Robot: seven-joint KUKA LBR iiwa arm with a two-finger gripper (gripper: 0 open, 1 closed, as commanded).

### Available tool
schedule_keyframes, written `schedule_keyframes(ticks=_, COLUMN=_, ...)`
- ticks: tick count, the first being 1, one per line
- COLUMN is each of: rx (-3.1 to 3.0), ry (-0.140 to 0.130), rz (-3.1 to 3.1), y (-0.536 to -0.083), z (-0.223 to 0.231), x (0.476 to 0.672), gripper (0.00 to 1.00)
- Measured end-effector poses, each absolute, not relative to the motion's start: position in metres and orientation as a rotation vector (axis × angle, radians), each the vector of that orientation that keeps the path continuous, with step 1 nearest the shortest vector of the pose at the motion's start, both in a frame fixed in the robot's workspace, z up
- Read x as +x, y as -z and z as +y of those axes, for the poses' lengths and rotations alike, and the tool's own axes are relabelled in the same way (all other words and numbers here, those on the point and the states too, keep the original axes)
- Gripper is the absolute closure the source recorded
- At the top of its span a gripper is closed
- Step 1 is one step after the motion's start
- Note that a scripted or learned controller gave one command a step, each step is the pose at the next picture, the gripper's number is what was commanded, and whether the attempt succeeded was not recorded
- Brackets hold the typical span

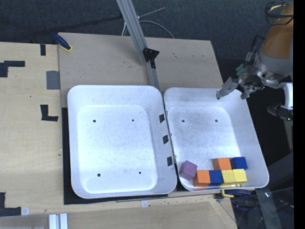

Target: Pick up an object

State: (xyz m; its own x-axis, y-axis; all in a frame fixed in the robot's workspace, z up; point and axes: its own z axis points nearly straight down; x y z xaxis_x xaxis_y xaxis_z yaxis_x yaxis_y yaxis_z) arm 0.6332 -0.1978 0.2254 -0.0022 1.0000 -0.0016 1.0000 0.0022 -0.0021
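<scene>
gripper [232,88] sits over the far rim of the right bin [252,132], can't tell its opening, nothing in it; blocks [219,171] packed touching along the bin's near wall, so a descent likely jams on neighbours or wall.

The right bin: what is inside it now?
The right bin holds small blocks at its near edge: a purple block, two orange blocks, two blue blocks and yellow blocks. Whether they cover anything beneath cannot be seen.
</scene>
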Motion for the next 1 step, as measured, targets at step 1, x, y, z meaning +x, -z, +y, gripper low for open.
schedule_keyframes(ticks=1, rx=-2.22, ry=0.009, rz=-2.233, y=-0.3149, z=-0.1601, x=0.665, gripper=0.0)
